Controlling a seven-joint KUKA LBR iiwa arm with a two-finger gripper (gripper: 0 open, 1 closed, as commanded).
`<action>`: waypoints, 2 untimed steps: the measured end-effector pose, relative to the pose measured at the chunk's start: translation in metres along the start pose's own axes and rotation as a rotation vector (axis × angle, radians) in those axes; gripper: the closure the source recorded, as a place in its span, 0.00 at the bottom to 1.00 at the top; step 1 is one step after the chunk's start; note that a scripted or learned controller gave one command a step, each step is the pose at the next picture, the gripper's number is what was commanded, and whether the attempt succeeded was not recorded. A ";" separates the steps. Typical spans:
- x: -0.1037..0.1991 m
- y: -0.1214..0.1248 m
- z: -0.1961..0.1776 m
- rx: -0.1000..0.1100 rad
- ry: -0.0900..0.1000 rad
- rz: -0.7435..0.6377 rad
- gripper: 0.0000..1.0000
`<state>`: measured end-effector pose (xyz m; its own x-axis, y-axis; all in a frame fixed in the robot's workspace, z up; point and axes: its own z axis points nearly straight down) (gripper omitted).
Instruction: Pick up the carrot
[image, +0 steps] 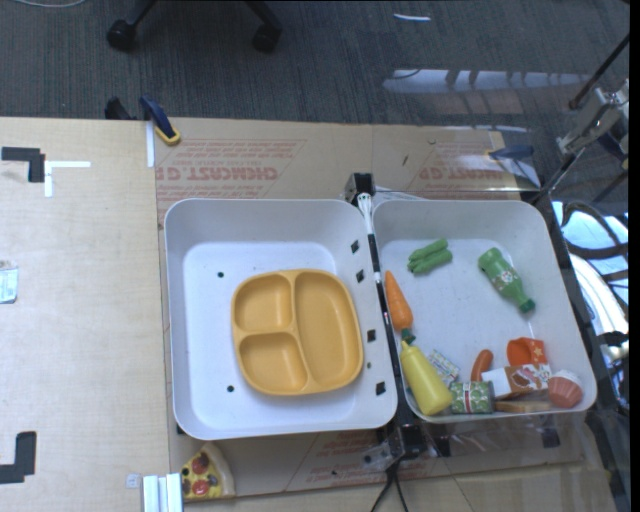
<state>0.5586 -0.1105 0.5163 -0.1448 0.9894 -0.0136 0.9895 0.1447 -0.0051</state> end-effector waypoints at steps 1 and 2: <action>0.000 0.002 -0.007 0.002 -0.003 -0.004 1.00; 0.000 0.002 -0.007 0.002 -0.003 -0.004 0.00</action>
<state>0.5608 -0.1098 0.5237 -0.1489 0.9887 -0.0161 0.9888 0.1488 -0.0074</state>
